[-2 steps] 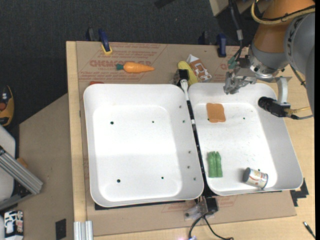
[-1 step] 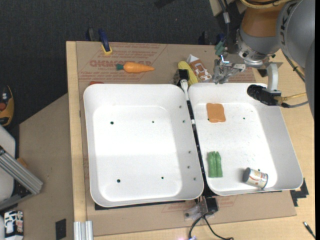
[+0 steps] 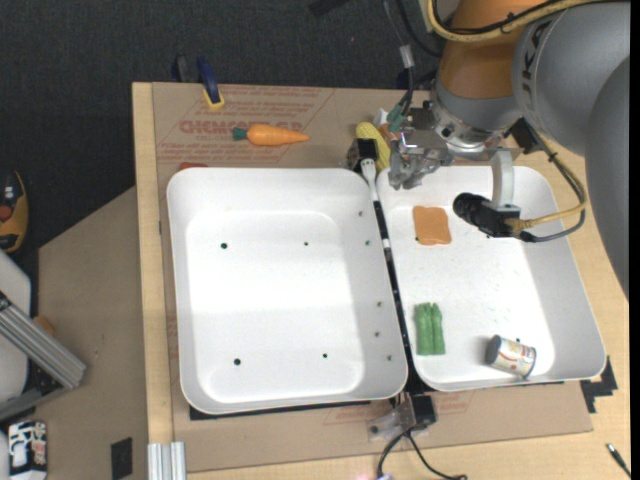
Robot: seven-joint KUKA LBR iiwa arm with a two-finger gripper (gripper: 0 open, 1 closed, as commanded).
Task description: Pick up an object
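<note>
- Arm (image 3: pixel 560 58) reaches in from the right, wrist over the top-left corner of the right bin (image 3: pixel 560 298). Orange band sits above the wrist.
- Gripper (image 3: pixel 412 168) points down near that corner, close to the divide between the bins. Its tips are lost in metal clutter and shadow; how far apart they stand, I cannot tell. Nothing visibly held.
- Orange block (image 3: pixel 432 225) lies flat in the right bin, just below and right of the gripper, apart from it. Nearest candidate for a pick, in my judgement.
- Green piece (image 3: pixel 429 328) lies lower in the same bin, near the left wall, well apart from the gripper.
- Small can (image 3: pixel 511 355) lies on its side in the lower right corner of that bin, close to the rim. Likely to roll if nudged.
- Left bin (image 3: pixel 200 268) holds no loose objects that I can see; only dark dots on its floor.
- Carrot (image 3: pixel 271 136) rests on the cardboard behind the left bin, outside both bins, so probably not a target.
- Yellow item (image 3: pixel 374 134) sits at the back edge by the gripper, partly hidden; identity unclear.
- Judgement: pick not yet made. The gripper's spot near the corner wall leaves little room; the orange block needs a short shift toward bin centre.
</note>
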